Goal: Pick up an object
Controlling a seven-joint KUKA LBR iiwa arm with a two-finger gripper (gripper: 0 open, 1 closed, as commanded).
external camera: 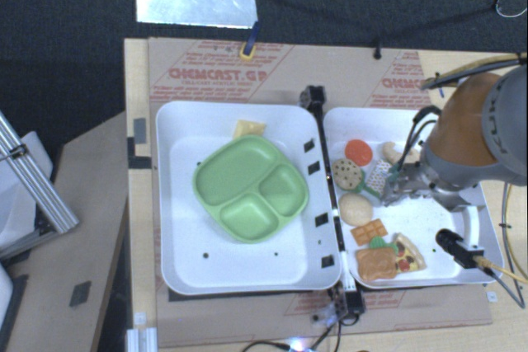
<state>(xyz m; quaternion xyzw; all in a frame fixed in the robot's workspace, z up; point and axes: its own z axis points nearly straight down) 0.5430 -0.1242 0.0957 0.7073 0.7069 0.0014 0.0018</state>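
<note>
- Low in the right bin (487,264), the end effector (398,187) hangs over the toy food there; whether it is spread or pressed together cannot be told, since the wrist hides it
- Just beside the end effector, toward the divider between the bins, lies a checkered piece (379,175), with a chocolate-chip cookie (346,173) next to that
- Behind the end effector, toward the far wall of the right bin, sit a red tomato slice (358,151) and a pale bun-like piece (389,152)
- Nearer the camera than the end effector lie a tan round bread piece (356,208), a small waffle (369,232), a toast slice (376,264) and a pizza slice (407,254) along the near wall
- Well apart from the end effector, the left bin (177,260) holds a green divided plate (250,187) and a yellow cheese wedge (249,129) at the plate's far edge
- Both bins rest on a surface (272,70) covered in printed cardboard
</note>
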